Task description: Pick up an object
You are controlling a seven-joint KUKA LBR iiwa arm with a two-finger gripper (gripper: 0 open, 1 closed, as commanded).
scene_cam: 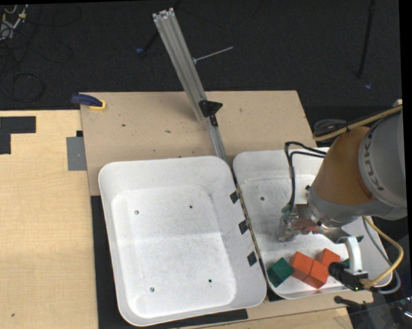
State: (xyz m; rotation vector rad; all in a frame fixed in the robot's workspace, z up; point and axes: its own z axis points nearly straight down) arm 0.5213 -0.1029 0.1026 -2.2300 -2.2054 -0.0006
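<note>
Overhead slanted view of a pick attempt. The surface [156, 125] carries two shallow white bins side by side. The left bin [125, 181], well to the tool's left across the shared rim, offers bare floor. The right bin [257, 168] encloses the tool and all candidate objects. The arm [359, 171], grey with an orange band, reaches in from the right and covers much of that bin's right half.

The tool [290, 226] sits low over the bin floor, near its middle. Whether it is spread or closed cannot be told, and nothing is visibly caught in it.

The objects lie just below and to the right of the tool, against the bin's near wall: two orange blocks [313, 266] touching each other, and a green block [280, 270] just beside them on their left, nearest the tool.

Judged step: approach or descent, with no grasp confirmed. The next move probably calls for a short shift toward the near wall to centre over one block.

Clearance: open floor lies above and to the left of the tool. The blocks crowd one another and the near rim, so room around any one of them appears tight.
</note>
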